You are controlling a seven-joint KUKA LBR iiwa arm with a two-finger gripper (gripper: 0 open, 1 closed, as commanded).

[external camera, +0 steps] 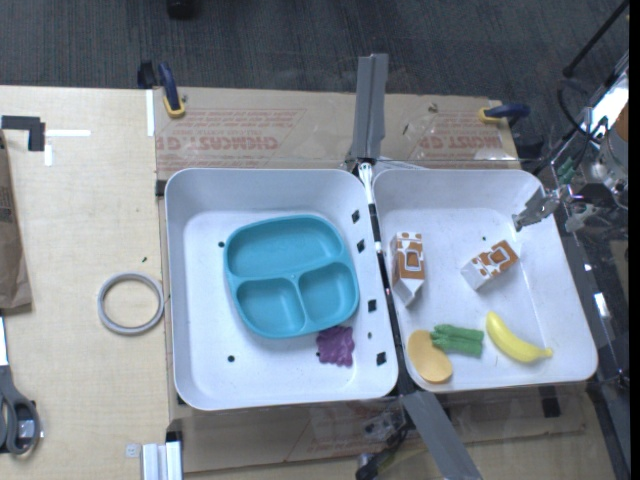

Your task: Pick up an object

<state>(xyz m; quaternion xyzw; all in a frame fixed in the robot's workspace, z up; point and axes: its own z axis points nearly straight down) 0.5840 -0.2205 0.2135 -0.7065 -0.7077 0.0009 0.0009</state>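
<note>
The right bin (452, 194) holds several small things. A white and orange carton (408, 264) stands near its left wall, and a second one (490, 264) lies tilted in the middle. Along the front lie a yellow banana (516, 339), a green vegetable (458, 340) and an orange round piece (431, 359). My gripper (530, 214) hangs over the bin's right rear part, up and to the right of the tilted carton, with nothing seen in it.
The left bin (195, 298) holds a blue divided tray (291, 275) and purple grapes (337, 345). On the bench to the left lie a grey tape ring (131, 302) and scissors (17, 418). A grey post (371, 108) stands behind the bins.
</note>
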